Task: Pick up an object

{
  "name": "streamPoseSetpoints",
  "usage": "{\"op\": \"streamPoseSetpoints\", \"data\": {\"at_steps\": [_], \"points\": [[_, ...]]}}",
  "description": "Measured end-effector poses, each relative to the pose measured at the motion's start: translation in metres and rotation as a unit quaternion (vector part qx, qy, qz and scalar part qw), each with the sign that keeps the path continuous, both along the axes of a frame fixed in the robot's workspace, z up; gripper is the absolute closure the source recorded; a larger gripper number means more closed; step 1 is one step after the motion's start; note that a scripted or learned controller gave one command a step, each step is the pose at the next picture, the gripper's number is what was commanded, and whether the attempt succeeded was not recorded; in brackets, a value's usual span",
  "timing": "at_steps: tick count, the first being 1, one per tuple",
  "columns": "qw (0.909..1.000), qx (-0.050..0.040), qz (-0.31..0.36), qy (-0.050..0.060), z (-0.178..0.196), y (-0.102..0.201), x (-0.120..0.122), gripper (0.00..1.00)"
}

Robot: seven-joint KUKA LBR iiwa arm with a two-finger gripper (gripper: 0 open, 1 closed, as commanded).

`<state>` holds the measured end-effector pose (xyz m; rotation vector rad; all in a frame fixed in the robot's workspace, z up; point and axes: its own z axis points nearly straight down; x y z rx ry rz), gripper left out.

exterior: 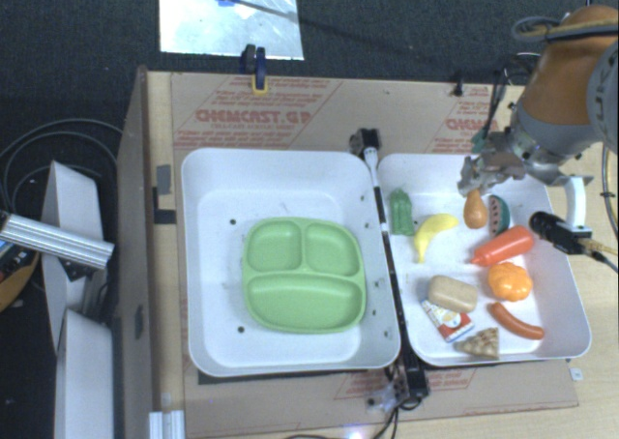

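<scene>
The right bin (571,331) holds several toy foods: a green vegetable (398,212), a yellow banana (432,232), a brown pear-shaped piece (474,208), a watermelon slice (498,215), an orange carrot (503,245), an orange fruit (510,280), a tan bread roll (453,292), a red sausage (515,321), a pizza slice (480,341) and a red-and-white packet (446,319). My gripper (481,176) hangs over the bin's far part, directly above the brown piece and very near its top. The wrist hides how it meets that piece.
In the left bin (208,234) lies a green divided plate (305,273). A black-and-white fitting (561,229) juts over the right bin's right rim. The divider (379,224) runs between the bins. Cables and metal parts lie left of the bench.
</scene>
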<state>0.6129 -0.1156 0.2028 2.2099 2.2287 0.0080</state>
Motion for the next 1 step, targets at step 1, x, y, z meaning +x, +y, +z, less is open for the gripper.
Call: {"op": "streamPoseSetpoints", "data": {"at_steps": [1], "points": [[1.0000, 0.0009, 0.001, 0.001, 0.0364, 0.0763, -0.0272, 1.00]]}}
